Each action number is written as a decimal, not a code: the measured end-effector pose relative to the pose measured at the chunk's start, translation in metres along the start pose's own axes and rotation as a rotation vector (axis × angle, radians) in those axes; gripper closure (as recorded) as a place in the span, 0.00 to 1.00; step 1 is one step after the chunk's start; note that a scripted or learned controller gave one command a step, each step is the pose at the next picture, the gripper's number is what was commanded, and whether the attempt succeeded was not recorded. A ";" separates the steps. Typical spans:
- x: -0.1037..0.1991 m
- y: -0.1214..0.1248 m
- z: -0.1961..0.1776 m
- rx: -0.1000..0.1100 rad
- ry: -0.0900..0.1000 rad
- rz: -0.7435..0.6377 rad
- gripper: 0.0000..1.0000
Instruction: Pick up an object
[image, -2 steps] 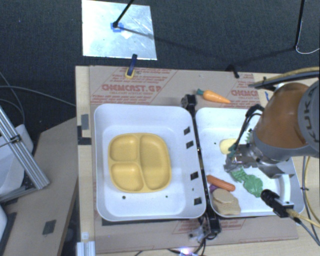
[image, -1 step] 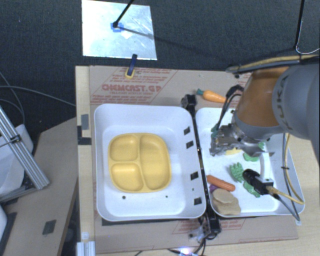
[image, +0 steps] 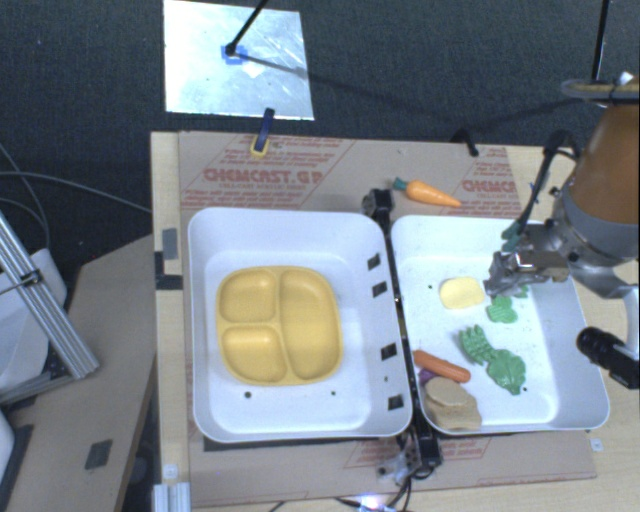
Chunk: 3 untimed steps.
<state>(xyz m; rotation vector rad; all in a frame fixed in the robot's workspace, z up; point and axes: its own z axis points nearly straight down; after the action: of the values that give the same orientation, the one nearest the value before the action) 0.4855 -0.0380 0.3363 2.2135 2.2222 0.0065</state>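
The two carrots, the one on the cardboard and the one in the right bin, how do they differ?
The upper carrot lies outside the bins on the cardboard; the lower carrot lies inside the right bin. The upper carrot shows a green top; the lower carrot shows none and looks redder. The lower carrot lies close to a tan food piece; the upper carrot lies alone. Both are elongated and orange.

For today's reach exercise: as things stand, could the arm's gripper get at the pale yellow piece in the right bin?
Probably yes. The gripper hangs just right of the pale yellow piece, which lies alone on bare bin floor; the small green piece sits to one side, not between them.
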 end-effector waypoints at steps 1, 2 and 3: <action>-0.070 0.001 -0.033 0.000 -0.003 0.009 1.00; -0.066 0.003 -0.042 -0.001 -0.002 -0.003 1.00; -0.066 0.003 -0.053 -0.004 -0.003 -0.007 1.00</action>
<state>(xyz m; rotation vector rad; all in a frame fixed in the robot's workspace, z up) 0.4888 -0.1038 0.3898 2.2024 2.2267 0.0078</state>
